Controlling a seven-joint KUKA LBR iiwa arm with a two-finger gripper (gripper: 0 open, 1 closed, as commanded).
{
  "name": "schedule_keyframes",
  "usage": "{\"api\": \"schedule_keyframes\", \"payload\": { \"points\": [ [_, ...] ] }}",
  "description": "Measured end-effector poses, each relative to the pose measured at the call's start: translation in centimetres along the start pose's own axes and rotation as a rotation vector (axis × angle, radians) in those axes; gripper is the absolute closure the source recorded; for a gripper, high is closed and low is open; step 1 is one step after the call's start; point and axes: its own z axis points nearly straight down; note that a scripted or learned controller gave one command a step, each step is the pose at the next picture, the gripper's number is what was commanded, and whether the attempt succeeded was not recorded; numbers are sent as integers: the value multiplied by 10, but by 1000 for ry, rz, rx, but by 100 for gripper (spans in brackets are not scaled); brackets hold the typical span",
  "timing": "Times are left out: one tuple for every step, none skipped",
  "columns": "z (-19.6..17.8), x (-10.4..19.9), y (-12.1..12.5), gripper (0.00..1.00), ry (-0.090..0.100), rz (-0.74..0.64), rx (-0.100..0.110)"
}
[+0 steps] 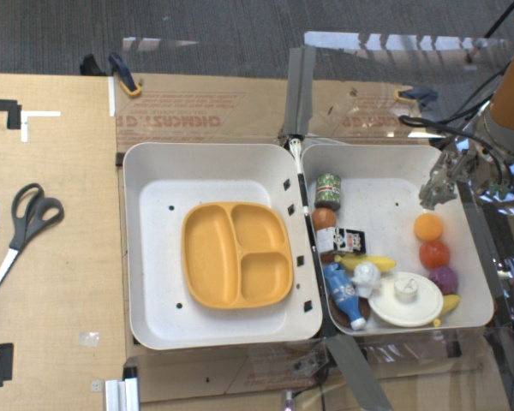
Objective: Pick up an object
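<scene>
White lid (405,298) at right bin's (373,171) near edge, tool (437,188) above bare floor

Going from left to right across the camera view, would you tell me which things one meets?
Scissors → yellow divided plate → green can → white lid → orange ball → end effector.

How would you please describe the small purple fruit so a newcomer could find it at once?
Look in the right-hand white bin, along its right wall. Three round plastic fruits sit in a column there: an orange ball, a red one, then the small purple fruit nearest the front, beside the white round lid. It alone is purple.
</scene>
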Motion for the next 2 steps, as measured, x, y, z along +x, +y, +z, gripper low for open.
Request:
{"api": "schedule_keyframes", "payload": {
  "points": [
    [0,0,0,0,1,0,0],
    [96,-29,-4,0,0,93,0]
  ]
}}
